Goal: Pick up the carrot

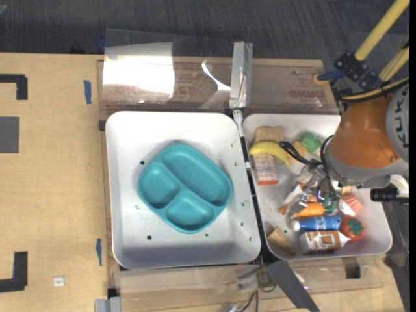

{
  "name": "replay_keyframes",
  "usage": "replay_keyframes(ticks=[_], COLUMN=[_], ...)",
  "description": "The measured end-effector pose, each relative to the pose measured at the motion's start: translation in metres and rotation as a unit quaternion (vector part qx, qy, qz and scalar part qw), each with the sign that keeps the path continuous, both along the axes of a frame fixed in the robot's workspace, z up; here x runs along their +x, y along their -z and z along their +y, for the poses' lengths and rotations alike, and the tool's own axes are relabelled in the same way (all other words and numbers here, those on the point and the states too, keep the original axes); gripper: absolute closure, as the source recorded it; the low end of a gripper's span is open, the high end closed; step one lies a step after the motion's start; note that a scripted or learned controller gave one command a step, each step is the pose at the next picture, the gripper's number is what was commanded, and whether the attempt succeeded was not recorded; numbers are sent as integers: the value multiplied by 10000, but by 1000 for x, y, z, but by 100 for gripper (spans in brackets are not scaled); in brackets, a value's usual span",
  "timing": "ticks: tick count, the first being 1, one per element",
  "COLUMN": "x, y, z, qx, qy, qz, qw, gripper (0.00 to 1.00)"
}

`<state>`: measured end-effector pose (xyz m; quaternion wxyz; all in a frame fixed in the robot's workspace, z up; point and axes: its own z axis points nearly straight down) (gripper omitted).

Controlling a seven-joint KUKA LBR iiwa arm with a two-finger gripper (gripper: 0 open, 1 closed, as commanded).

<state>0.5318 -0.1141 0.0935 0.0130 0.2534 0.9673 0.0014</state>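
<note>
1. The pincer [314,194] hangs low in the right bin [383,242], at the frame's right; whether it is apart or together cannot be told.
2. The carrot [311,208] lies just beneath it, among toy food.
3. A teal divided plate [185,187] sits in the left bin [123,142].

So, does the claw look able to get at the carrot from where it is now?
Probably yes. The claw hangs directly over the carrot in the right bin, and nothing lies on top of it. But a blue bottle lies close below it, so the grasp may be crowded.
</note>
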Motion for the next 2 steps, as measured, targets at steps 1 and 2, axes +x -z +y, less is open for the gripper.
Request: replay_keyframes(ticks=[1,2], x=[2,-26], y=[-12,-71], z=[0,17], qx=[-7,24], qy=[-5,660], qz=[-27,88], qw=[10000,9978], gripper=[100,100])
